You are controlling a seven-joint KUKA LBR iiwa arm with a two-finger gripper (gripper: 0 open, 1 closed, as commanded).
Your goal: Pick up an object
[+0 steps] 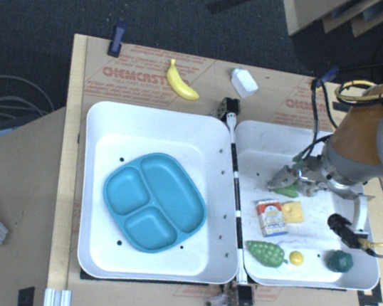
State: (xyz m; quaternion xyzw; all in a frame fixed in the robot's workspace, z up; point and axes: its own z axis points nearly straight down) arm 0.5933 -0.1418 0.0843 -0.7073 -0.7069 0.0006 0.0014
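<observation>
Green object (pixel 287 192) under hand (pixel 286 179).

Both bins (pixel 174 128) look like smooth, glossy white plastic. The blue tray (pixel 155 202) is matt plastic. The counter (pixel 67 165) looks like pale wood under printed brown cardboard (pixel 135 75). The banana (pixel 180 83) looks plastic, slightly shiny.

Bright, even overhead light; soft shadows, slightly grainy focus.
</observation>
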